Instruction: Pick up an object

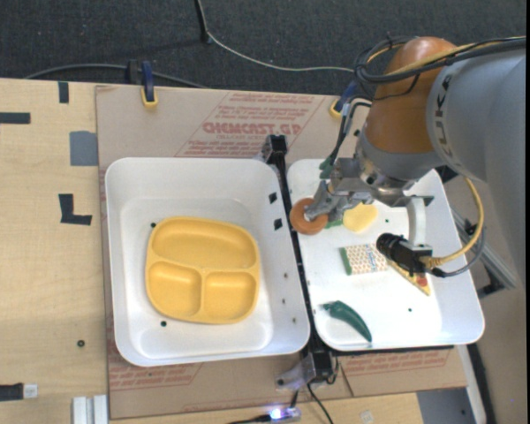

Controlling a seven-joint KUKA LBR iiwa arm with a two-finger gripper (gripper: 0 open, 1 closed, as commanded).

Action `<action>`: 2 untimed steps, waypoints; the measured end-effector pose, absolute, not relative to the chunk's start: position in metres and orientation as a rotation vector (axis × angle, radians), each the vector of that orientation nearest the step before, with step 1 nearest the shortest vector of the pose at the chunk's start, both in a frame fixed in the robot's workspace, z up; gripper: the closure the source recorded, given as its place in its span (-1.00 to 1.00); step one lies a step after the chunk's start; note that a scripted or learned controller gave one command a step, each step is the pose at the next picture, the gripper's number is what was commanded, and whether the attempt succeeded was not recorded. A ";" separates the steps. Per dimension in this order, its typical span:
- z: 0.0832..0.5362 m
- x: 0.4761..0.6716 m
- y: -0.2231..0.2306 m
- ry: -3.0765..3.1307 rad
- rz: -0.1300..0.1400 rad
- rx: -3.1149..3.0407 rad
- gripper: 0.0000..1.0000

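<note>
My gripper hangs over the left side of the right bin. It is shut on a brown-orange round piece, and its fingers pinch that piece's right edge. The piece overlaps the bin's left rim and appears lifted off the floor. Just right of the gripper lies a pale yellow lump. A small patterned green-and-white packet rests below it. A dark green pepper-like object lies near the front of the same bin.
The left bin holds a yellow divided plate. A thin yellow-and-red item sits at the right of the packet, partly hidden. The grey arm covers the right bin's back right corner.
</note>
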State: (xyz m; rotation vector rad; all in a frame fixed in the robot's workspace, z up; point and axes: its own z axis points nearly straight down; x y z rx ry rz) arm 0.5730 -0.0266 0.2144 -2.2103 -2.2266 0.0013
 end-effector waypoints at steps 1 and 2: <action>0.205 0.564 0.023 -2.225 0.005 -2.211 1.00; 0.220 0.553 0.077 -2.228 0.002 -2.210 1.00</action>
